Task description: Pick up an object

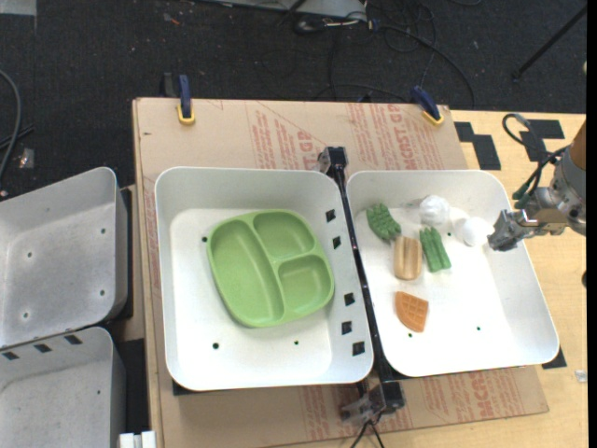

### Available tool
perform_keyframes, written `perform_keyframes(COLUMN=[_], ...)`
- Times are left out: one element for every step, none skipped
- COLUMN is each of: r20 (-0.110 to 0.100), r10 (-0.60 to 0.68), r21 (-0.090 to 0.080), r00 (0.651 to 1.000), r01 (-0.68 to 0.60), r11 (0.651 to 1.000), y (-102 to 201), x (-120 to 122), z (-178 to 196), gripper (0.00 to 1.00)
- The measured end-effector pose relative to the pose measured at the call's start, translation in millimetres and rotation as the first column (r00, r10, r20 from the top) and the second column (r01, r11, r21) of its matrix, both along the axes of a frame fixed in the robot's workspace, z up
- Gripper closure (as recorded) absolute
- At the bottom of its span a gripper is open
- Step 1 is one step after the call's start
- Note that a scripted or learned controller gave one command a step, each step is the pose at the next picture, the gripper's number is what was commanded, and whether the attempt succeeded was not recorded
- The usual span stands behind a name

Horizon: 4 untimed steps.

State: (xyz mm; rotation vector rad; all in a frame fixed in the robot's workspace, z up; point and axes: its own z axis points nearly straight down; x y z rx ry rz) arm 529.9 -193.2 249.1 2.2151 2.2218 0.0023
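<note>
- Candidate objects lie in the right bin (522, 334): white crumpled lump (438, 213), two green ridged pieces (381, 221) (434, 248), tan block (406, 257), orange wedge (411, 310). All rest on the bin floor; none lifted.
- Pincer (504, 234) sits at the bin's right rim, near the white lump, apart from it; cannot tell whether released or clenched.
- Left bin (187, 250) holds a green divided plate (270, 267).
- Judgement: grasp not yet made; whole pick remains.

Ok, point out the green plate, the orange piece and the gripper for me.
green plate (270, 267): camera view, on the ridge between its compartments.
orange piece (412, 310): camera view, on its middle, in the right bin.
gripper (505, 237): camera view, at its tip, over the right bin's right edge.
</note>
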Motion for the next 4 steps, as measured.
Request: perform_keyframes(r20=[-0.004,-0.005,-0.006,-0.006], r10=[0.005,0.003,0.004,0.005], r21=[0.004,0.003,0.003,0.004], r00=[1.000,1.000,1.000,1.000], r01=[-0.005,-0.003,-0.004,-0.005], r11=[1.000,1.000,1.000,1.000], y=[54,100,147,202], x=[-7,-9,-20,-29], z=[7,-4,-11,-21], gripper=[1.00,1.00,1.00,1.00])
